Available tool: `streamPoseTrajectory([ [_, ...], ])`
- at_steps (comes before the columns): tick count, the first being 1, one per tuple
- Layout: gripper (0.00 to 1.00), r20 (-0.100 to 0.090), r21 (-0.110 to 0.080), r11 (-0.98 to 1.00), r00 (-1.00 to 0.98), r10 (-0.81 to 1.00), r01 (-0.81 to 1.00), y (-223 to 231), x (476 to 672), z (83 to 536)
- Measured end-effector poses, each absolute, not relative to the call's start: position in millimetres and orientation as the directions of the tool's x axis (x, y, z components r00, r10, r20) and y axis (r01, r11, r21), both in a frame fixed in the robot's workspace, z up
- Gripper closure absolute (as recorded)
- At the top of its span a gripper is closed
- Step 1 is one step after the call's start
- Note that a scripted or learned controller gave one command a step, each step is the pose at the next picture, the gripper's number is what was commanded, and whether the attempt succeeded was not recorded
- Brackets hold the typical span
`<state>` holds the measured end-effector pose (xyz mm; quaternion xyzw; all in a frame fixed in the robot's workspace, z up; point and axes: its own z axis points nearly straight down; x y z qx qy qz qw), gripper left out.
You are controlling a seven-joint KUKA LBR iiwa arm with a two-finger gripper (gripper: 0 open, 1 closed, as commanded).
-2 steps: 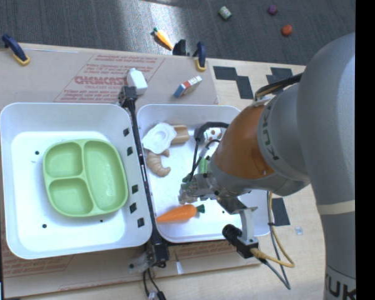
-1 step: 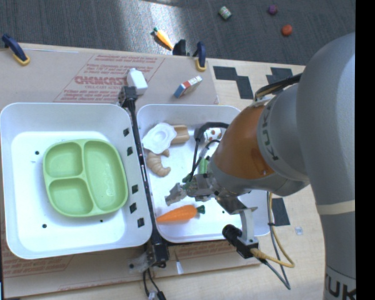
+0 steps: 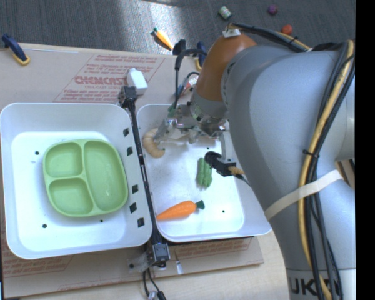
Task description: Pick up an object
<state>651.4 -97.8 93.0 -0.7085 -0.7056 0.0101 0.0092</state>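
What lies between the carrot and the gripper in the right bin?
In the camera view, a green vegetable lies between the carrot and the gripper; the rest is bare bin floor.

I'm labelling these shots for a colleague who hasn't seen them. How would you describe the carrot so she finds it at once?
Start at the right-hand white bin, the one the grey arm reaches over. Look toward its near edge: the carrot lies there on its side, apart from the other items. It is the only orange piece in that bin, with a small green top, unlike the dark green vegetable above it and the pale tan piece farther back.
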Motion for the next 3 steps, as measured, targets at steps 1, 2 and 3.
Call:
streamPoseTrajectory([
  [1,1.0,-0.002,-0.015,0.01,-0.01,1.0,1.0,-95,654.2,102],
  [2,1.0,0.002,0.002,0.008,-0.008,1.0,1.0,-13,657.2,193],
  [3,1.0,0.002,0.0,0.008,-0.008,1.0,1.0,80,656.3,192],
])
